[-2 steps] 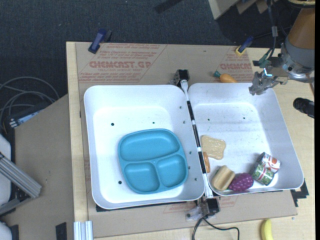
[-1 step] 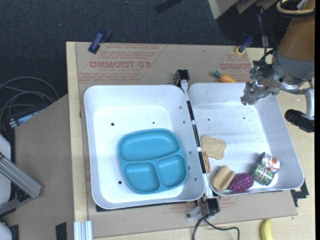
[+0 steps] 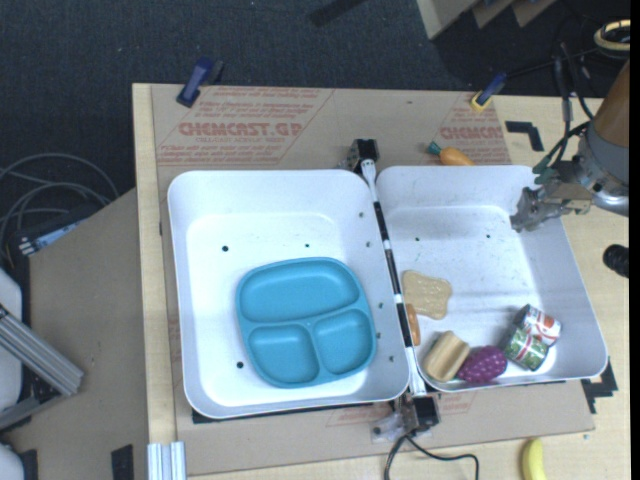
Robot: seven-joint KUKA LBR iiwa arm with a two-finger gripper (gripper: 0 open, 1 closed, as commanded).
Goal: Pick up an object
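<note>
Hovering over the right bin's [image 3: 560, 268] far right rim, the gripper [image 3: 530, 213] carries nothing visible; whether it is released or clenched I cannot tell. Toast [image 3: 427, 294], a bun [image 3: 446, 355], purple grapes [image 3: 484, 365] and a can [image 3: 530, 338] lie along that bin's near side. A blue tray [image 3: 303, 320] sits in the left bin [image 3: 200, 268].

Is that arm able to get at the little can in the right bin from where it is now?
Probably yes: the gripper hangs above the right bin's far edge, and the can lies uncovered near the front corner.
</note>
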